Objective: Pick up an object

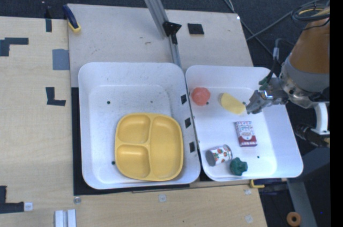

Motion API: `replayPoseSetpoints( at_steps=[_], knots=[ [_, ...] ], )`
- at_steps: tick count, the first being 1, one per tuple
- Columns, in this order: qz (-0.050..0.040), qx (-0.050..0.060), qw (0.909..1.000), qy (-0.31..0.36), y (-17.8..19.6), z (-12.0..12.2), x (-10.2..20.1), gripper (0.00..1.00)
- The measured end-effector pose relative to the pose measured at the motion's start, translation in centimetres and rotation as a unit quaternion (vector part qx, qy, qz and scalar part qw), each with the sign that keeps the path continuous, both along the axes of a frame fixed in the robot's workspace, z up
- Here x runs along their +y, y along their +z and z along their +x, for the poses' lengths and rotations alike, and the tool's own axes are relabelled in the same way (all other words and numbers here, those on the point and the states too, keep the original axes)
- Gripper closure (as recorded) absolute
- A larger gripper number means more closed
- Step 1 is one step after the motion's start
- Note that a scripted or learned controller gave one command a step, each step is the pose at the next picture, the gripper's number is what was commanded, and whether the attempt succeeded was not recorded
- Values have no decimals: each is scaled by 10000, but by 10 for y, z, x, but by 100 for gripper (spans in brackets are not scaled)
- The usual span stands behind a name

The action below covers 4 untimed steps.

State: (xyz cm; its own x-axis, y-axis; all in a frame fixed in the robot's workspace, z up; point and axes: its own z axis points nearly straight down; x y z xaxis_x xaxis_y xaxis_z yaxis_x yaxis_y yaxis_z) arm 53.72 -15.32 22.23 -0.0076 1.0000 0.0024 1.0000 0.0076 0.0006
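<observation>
In the right bin (pixel 268 164) on the counter (pixel 32 113), the gripper (pixel 253 104) hangs just right of a yellow lemon-shaped object (pixel 232 103), its tip close to or touching it; whether the jaws are open or closed cannot be told. Left of the lemon lies a small orange-red ball (pixel 201 95). Below it sits a red-and-white packet (pixel 245 133) whose print is too small to read, then a small printed cup on its side (pixel 219 155) and a green object (pixel 238 167). The left bin (pixel 96 86) holds a yellow divided plate (pixel 149 146).
</observation>
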Motion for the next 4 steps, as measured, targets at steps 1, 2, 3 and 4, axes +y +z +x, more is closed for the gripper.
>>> replayPoseSetpoints(
  at_steps=[1, 2, 3, 4],
  knots=[
    [-2, 4, 10000, -1, 10, 14, 50, 100],
    [-5, 11, 10000, 0, 0, 33, 108, 100],
    [-7, 14, 10000, -2, -10, 44, 163, 100],
    [-4, 9, 10000, -3, -13, 65, 212, 100]
  ],
)
